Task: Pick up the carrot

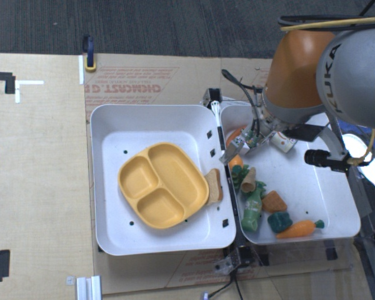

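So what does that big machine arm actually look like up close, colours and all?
The arm is chunky and rounded: smooth grey shells with a broad orange band above the wrist. Dark letters spelling KUKA run along the grey part. Thin black cables loop out near the wrist, and a black cylindrical part sticks out lower down. The claw is a small cluster of metal and wiring.

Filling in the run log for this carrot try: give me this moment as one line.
gripper: over right bin's far-left corner | carrot: near edge of right bin, apart from gripper | yellow plate: left bin | grasp: not yet
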Robot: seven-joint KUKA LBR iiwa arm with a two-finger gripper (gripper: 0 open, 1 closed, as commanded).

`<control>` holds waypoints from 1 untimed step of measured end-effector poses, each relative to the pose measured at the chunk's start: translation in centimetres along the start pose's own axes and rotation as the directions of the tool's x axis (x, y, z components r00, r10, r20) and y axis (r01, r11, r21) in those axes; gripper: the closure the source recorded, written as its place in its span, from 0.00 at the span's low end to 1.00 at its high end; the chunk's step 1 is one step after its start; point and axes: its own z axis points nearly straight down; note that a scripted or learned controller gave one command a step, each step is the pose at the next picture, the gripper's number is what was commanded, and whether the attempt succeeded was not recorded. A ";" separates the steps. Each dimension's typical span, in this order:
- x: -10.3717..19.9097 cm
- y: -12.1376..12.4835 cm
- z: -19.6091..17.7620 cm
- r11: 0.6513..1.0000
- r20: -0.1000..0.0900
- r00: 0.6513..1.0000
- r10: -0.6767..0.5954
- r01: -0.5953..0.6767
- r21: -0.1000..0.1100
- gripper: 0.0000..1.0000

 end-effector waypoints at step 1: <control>0.0 0.0 0.0 1.000 0.000 1.000 0.000 0.000 0.000 0.00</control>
